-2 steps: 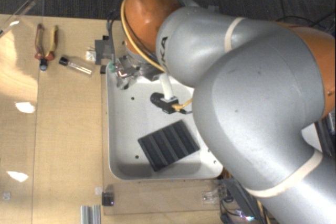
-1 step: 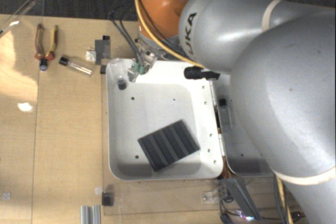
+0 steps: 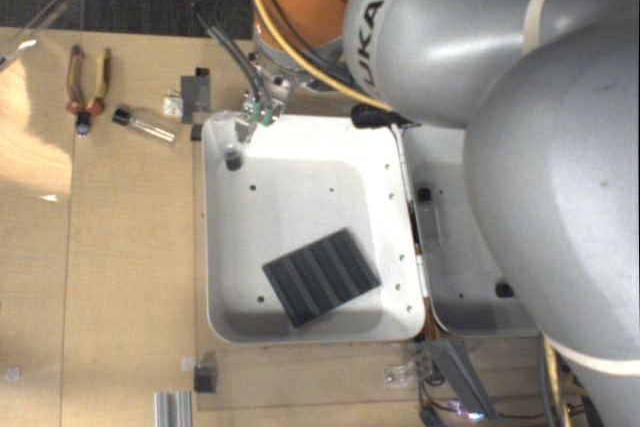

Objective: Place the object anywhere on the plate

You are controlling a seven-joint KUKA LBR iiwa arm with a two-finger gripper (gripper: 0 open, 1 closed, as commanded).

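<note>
The wooden bench (image 3: pixel 120 245) carries two white bins: the left bin (image 3: pixel 225 310) and the right bin (image 3: pixel 460 315); pliers (image 3: pixel 86 87) and a small vial (image 3: pixel 145 124) lie near its far left corner.

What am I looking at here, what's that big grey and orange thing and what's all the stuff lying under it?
The big grey and orange thing is a robot arm, reaching in from the right. One fixed camera looks down on the bench at a slant.

Its grasping tool hangs over the upper left corner of the left white bin. It is too small to tell whether it is open or shut, and I see nothing held in it.

In that bin lies a dark ribbed plate, tilted. A second white bin sits to its right, mostly hidden by the arm.

On the wooden bench, upper left, lie red-handled pliers and a small clear tube.
</note>
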